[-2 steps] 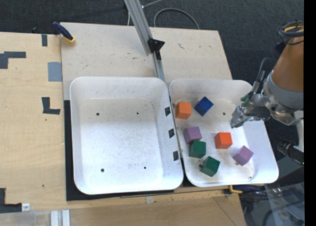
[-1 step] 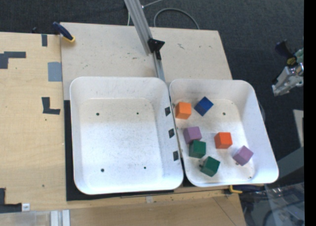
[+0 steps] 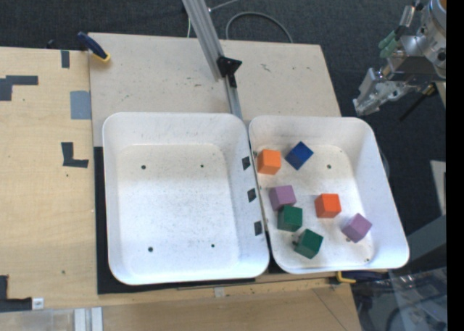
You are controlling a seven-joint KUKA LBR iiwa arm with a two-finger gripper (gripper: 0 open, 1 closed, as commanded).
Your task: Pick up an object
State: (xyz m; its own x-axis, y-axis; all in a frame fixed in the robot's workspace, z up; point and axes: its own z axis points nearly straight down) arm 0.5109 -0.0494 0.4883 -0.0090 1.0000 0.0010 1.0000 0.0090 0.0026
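Crowding in the right bin (image 3: 377,170) risks a miss: the gripper (image 3: 371,98), finger state unclear, hangs outside it, and the green cubes (image 3: 291,217) nearly touch.

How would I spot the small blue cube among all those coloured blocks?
Look at the right-hand shallow white bin, the one holding the coloured blocks. Near its far edge two blocks sit side by side: an orange cube and, just to its right, the small blue cube. It is the sole blue block, turned corner-on, while the others are orange, purple or green.
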